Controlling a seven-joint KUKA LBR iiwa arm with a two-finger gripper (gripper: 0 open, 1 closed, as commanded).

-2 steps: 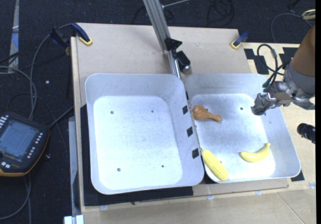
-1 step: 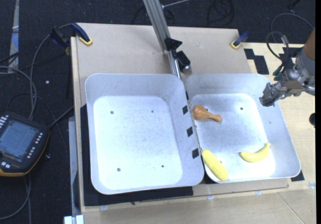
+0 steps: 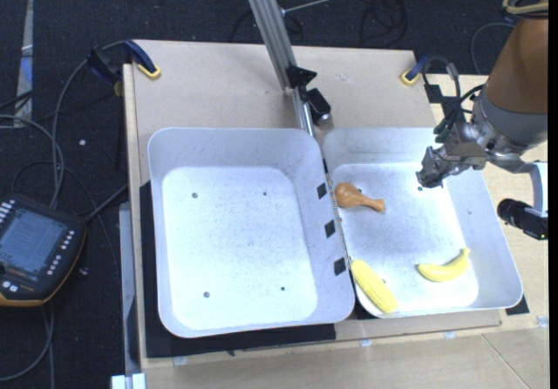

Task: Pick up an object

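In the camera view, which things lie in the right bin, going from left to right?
Chicken drumstick → corn cob → banana. The drumstick and corn cob overlap slightly in their left-right span, so their order is by their middles.

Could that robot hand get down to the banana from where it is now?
Probably yes. The hand hangs over the right bin, and the banana lies alone on the bin floor nearer the front, with nothing on or against it.
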